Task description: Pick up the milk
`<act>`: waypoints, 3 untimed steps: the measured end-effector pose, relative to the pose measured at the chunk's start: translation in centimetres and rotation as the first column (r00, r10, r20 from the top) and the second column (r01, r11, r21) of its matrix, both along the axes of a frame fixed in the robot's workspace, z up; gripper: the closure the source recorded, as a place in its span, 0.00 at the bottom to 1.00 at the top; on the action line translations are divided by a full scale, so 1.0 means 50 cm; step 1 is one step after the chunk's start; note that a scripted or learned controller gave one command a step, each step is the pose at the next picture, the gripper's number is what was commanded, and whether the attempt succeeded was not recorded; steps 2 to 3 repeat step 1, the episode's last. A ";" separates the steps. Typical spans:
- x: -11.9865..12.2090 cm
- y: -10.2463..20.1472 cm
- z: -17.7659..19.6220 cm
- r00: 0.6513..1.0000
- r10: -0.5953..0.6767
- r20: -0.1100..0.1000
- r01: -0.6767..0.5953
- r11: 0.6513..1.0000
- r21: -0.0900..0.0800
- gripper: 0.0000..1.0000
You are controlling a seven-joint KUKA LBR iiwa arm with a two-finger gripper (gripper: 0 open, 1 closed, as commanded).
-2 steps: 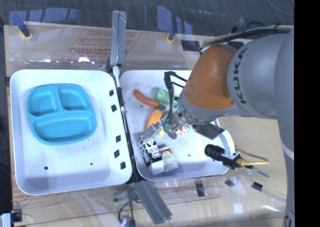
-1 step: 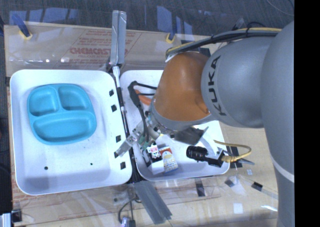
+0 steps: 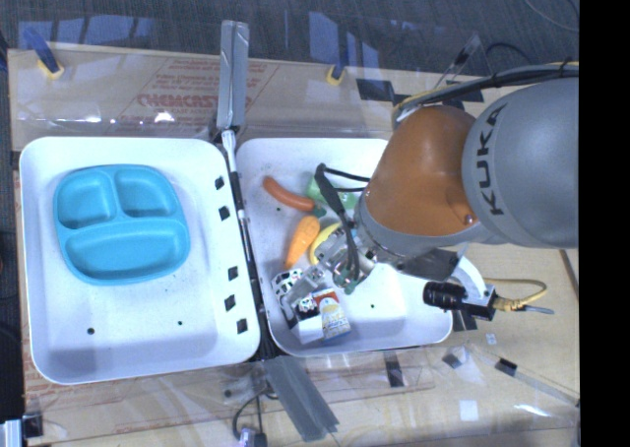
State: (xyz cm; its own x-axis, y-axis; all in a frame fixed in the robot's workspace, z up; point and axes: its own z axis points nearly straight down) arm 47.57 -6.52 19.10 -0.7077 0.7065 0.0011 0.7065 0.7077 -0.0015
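The milk (image 3: 298, 303) is a small white carton with black cow patches. It lies near the front wall of the right bin (image 3: 413, 329). My gripper (image 3: 340, 266) hangs low over the bin's middle, just above and to the right of the carton, close to its upper end. The arm's orange band and grey wrist hide much of the bin behind it. I cannot tell from here whether the gripper touches the carton.
A small item with a red and yellow label (image 3: 334, 316) lies against the milk's right side. An orange carrot (image 3: 300, 239), a red sausage (image 3: 286, 195), a green item (image 3: 322, 189) and a yellow item (image 3: 326, 236) lie behind. A blue divided plate (image 3: 120, 222) sits in the left bin.
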 end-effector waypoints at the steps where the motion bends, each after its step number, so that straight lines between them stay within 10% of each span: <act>1: 0.005 -0.078 -0.194 0.999 0.032 0.005 -0.032 0.999 0.003 0.00; 3: 0.005 -0.078 -0.194 0.999 0.032 0.005 -0.032 0.999 0.003 0.00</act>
